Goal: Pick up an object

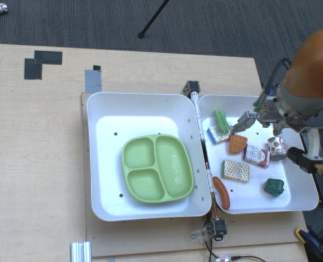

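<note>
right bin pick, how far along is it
Done: the arm has reached over the right white bin, and its two-finger gripper hangs above the orange waffle-textured block. In hand: nothing visible between the fingers. Left: the whole pick. The green bar, red sausage, dotted square block and dark green lump all lie on the bin floor.

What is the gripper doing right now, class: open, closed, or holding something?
Gripper: over the right bin, near the orange waffle-textured toy; whether it is open, closed or holding anything cannot be told.
</note>
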Robot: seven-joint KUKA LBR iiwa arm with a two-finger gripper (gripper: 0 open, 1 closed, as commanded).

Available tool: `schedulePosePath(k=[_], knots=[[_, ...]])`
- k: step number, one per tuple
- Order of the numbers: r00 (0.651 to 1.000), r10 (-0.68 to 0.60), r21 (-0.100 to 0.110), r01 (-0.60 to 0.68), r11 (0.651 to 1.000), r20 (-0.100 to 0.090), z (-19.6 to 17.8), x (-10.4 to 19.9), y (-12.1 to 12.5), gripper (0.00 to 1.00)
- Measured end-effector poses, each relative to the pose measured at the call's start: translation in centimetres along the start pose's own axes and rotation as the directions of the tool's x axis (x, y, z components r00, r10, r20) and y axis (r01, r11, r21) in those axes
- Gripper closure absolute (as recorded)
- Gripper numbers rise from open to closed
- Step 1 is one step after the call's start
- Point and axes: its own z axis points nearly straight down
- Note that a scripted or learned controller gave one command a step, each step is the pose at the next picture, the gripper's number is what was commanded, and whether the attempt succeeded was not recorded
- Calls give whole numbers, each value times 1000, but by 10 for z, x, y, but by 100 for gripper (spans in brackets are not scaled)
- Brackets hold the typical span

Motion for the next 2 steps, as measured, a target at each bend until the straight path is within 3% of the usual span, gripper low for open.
schedulePosePath(k=[1,2], knots=[[1000,2,-2,-2,1000,0,114,-11,-78,0],[1000,2,-4,-2,1000,0,104,-10,-77,100]])
